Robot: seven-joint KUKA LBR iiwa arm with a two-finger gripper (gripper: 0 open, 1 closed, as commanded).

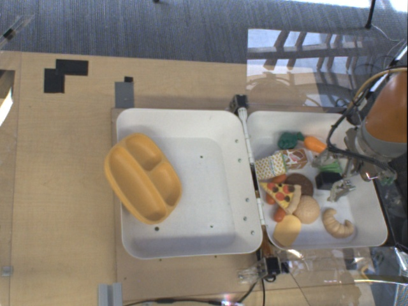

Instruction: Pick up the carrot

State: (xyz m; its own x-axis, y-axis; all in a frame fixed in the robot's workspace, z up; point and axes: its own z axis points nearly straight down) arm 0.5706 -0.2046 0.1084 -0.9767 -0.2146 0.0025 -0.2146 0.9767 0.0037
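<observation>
The small orange carrot (pixel 315 144) is lying on its side toward the far end of the right bin (pixel 376 231), touching a green toy (pixel 291 139).

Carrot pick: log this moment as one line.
target: carrot with green top, right bin, lying free | gripper: above right bin, below-right of carrot, apart | left bin: yellow divided plate | grasp: not made

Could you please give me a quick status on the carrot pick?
End effector low over right bin, beside black item. Carrot lies free near bin's far side, green top attached. Green piece between carrot and end effector.
</observation>
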